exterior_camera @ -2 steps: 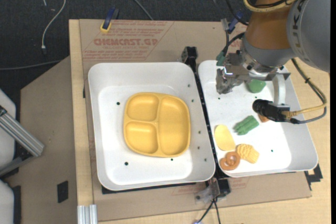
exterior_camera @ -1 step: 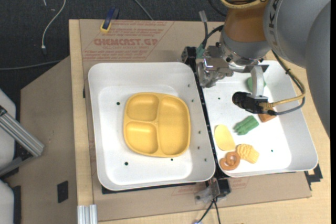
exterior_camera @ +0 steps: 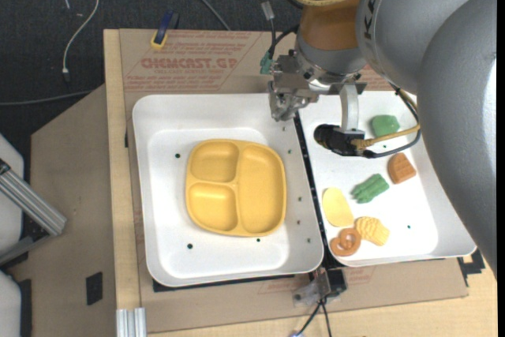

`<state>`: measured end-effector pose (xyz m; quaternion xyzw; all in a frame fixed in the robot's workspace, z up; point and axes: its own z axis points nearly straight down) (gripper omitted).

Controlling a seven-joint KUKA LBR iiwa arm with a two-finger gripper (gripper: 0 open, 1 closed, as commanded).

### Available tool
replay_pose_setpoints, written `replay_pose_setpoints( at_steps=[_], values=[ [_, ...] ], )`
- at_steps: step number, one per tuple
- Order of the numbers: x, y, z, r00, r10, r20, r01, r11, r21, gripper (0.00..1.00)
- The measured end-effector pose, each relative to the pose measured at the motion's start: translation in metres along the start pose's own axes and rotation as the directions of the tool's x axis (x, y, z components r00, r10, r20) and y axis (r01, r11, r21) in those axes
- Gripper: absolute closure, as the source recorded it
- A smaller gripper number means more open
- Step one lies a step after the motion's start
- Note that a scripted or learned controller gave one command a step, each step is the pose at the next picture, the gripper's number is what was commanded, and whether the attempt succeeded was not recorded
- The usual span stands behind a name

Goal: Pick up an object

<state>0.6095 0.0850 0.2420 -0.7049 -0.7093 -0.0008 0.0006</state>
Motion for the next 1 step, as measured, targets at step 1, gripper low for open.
replay_pose_setpoints(
  at_steps=[1],
  values=[
    [-0.0034, -0.0006, -0.0003, 1.0, 0.004, 0.002, -0.004, 1.0, 0.002, 0.0]
  ],
)
